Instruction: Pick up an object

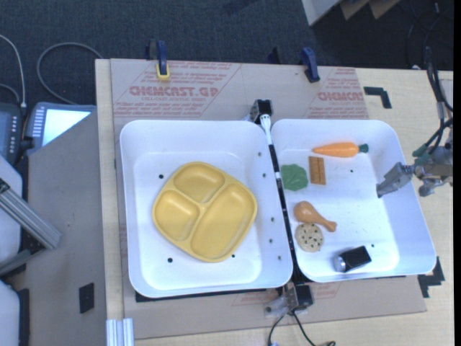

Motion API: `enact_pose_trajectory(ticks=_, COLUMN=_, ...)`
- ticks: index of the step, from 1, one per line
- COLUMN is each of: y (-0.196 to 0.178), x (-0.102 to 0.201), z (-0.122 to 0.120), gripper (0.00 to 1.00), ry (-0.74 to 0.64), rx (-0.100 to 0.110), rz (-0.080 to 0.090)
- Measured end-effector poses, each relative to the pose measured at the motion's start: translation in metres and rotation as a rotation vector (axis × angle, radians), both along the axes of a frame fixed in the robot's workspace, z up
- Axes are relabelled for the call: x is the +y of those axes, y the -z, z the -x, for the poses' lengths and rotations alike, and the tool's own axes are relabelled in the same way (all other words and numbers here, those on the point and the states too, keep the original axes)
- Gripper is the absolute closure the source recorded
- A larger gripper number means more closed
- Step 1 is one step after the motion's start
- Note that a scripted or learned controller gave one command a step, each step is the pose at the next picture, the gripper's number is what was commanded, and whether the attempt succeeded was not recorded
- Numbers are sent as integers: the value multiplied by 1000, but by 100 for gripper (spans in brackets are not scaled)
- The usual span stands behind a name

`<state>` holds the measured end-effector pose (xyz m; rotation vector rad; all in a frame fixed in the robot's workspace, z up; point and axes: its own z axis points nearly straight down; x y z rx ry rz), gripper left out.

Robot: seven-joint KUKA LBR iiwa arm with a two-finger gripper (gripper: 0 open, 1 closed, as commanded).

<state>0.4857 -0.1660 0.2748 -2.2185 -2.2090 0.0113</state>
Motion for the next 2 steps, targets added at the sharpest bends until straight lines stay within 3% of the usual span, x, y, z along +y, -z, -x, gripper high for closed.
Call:
enact_pose_trajectory(ticks=1, y=-6, x=1, z=-2, gripper=0, ry=-4, rx=-13, rz=3)
enact_pose_trajectory(ticks=2, y=37, x=4, z=-3, gripper=0, ry=-4, rx=-7, rz=0)
